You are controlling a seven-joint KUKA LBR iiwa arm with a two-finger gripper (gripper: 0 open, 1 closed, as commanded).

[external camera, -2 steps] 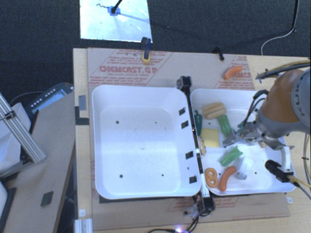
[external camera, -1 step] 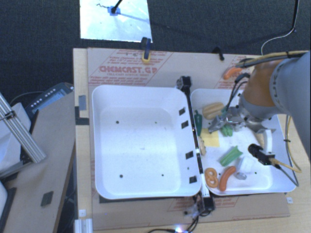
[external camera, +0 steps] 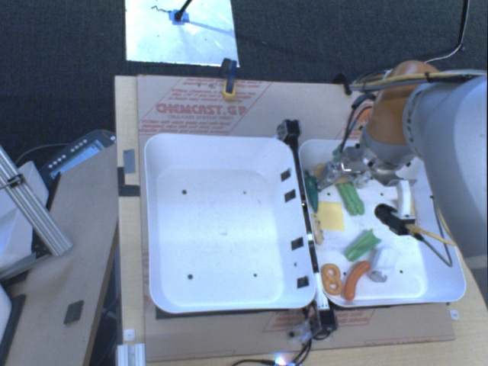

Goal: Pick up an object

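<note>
The right bin (external camera: 438,280) holds several small things. A ridged green piece (external camera: 351,199) lies near its back, with a yellow square (external camera: 331,216) to its front left and a dark green stick (external camera: 311,192) along the divider. Further forward are a light green piece (external camera: 361,244), an orange pretzel shape (external camera: 331,278), an orange-red sausage (external camera: 355,280) and a small grey-white bit (external camera: 379,276). My gripper (external camera: 334,174) hangs low over the back left of this bin, just above the far end of the ridged green piece. I see nothing lifted.
The left bin (external camera: 164,204) stands beside the right one, with black clips (external camera: 290,197) along the shared wall. The grey arm (external camera: 450,143) covers the right bin's back right corner. A yellow-and-blue clamp (external camera: 228,78) sits at the bench's far edge.
</note>
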